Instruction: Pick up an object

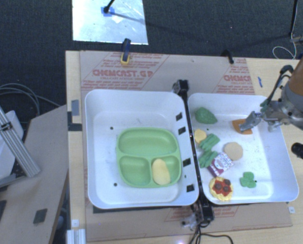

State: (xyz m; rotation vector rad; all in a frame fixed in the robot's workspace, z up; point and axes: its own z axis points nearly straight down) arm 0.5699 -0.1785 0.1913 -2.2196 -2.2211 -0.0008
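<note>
Two shallow white bins sit side by side on the desk (75,85); the left bin (98,105) carries a green divided tray (141,146) with a yellow piece (161,172) in one compartment. Over the right bin (288,182), the end effector (251,122) touches an orange piece (241,125); whether it is spread or pinching cannot be told; small toy foods lie nearby.
</note>
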